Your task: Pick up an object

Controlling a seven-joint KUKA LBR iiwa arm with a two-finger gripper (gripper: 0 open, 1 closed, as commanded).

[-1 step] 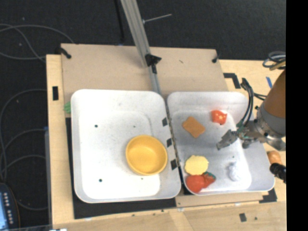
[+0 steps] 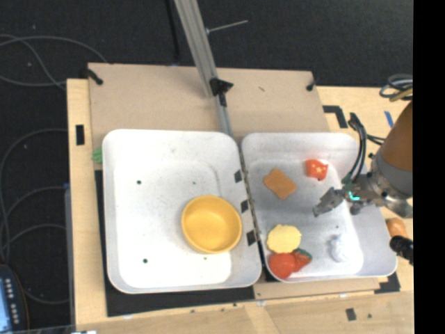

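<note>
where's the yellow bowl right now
In the camera view, the yellow bowl sits in the left bin, near its lower right corner, just across the divider from the pale yellow piece in the right bin.

Two white bins [image 2: 125, 186], one yellow bowl [image 2: 211, 223], five small objects [image 2: 279, 184].

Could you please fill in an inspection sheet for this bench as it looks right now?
Surface: bench bearing left bin and right bin side by side.
Job's things: yellow bowl in left bin; brown slab, small red piece, yellow piece, red strawberry-like piece and pale grey piece in right bin.
Clutter: nothing seen.
Grippers: gripper over right bin, holding nothing.
Cables: black cables on the arm; loose cables on the floor.
Surroundings: metal pole, dark floor.
</note>
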